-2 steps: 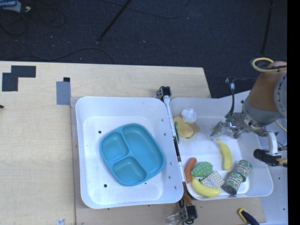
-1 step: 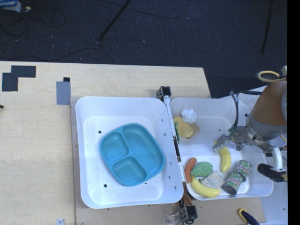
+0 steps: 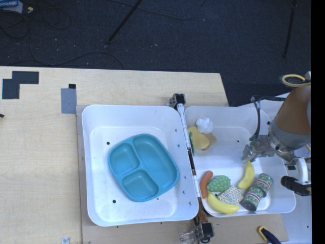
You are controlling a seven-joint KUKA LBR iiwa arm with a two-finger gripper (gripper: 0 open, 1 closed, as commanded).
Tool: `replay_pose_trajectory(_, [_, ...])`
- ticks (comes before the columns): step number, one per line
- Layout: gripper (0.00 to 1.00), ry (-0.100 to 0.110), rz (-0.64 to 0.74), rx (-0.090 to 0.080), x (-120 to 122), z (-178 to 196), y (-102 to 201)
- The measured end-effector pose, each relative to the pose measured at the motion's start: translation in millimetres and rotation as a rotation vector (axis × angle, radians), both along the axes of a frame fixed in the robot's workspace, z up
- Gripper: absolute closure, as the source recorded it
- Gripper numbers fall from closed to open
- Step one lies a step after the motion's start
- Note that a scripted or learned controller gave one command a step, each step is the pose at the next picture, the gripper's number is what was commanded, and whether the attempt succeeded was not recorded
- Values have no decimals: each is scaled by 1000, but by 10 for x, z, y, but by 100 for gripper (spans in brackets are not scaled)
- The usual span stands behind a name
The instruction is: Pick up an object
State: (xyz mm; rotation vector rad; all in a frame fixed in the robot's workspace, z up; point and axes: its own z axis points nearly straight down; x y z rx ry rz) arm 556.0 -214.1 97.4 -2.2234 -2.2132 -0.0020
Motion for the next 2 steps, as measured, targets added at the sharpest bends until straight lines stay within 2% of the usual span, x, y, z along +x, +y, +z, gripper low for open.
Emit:
replay_pose_trajectory(1, [0, 0, 0, 0, -1, -1, -1])
replay_pose_trajectory(2, [0, -2, 4, -2, -291, -94, 17])
